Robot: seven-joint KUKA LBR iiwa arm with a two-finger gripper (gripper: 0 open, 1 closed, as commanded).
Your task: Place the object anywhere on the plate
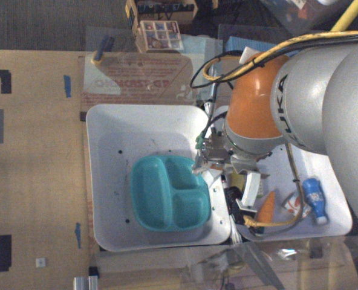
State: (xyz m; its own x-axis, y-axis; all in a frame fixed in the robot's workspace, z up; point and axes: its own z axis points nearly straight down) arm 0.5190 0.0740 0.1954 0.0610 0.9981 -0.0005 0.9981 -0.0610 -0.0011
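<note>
Closest up, the grey arm with its orange band (pixel 257 110) looms at the right of the frame, bent over the right-hand shallow white bin (pixel 333 222). It hides the fingers, so I cannot tell how open they are. Just lower right of the wrist lies an orange carrot-shaped toy (pixel 266 205), and right of that a small blue bottle (pixel 315 199). To the left, the teal divided plastic plate (pixel 152 192) sits in the left-hand white bin (pixel 106 138). Farther off, at the top, stands a cardboard box (pixel 161 5).
</note>
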